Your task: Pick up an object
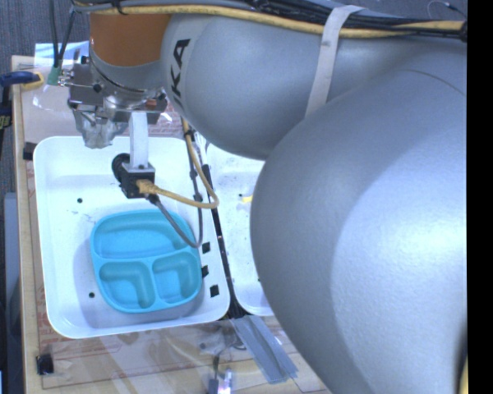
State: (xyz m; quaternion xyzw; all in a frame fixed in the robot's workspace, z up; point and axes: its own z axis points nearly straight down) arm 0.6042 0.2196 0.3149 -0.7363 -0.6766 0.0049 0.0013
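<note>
Looking down on the bench point(74, 355), most of the shot is just the big grey arm point(353, 179) sweeping in from the right, with its orange band point(127, 35) up near the top. It covers nearly all of the right bin point(240, 253), so there's just a thin white strip of it along its left edge. There's a tiny yellowish scrap point(244, 197) in that strip, too small for me to say what it is.

The left bin point(45, 220) is in plain sight. The one real object in it is a blue divided tray point(148, 261) with three compartments, a wide one across the far side and two smaller ones on the near side. It lies flat on the bin floor, toward the bin's near right corner, close to the right wall. A few small dark specks point(80, 201) dot the white floor around it.

The gripper point(97, 131) hangs over the far edge of the left bin, toward its far left corner, well apart from the tray. I honestly can't tell whether it's open or closed from this angle (the metal bits all blur together). I don't see anything held in it.

A blue clamp point(12, 78) sits at the bench's far left corner.
</note>
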